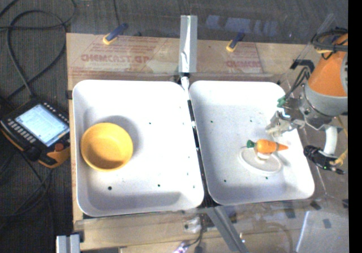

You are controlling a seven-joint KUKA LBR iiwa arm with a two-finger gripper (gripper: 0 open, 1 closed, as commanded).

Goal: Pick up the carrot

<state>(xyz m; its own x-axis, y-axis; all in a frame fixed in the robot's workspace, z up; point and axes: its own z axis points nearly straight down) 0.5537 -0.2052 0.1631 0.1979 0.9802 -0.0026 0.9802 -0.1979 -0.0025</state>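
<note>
The small orange plastic carrot lies in the right shallow white bin. The end effector hovers just beyond it, grip state unclear. Approach step; next, descend and straddle the carrot.

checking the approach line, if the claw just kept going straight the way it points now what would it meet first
The claw points down and toward the carrot, which lies just below it in the right bin. Going straight on, it would probably meet the carrot first, though depth is hard to judge from this slanted view; it might touch the bin floor beside it.
</note>
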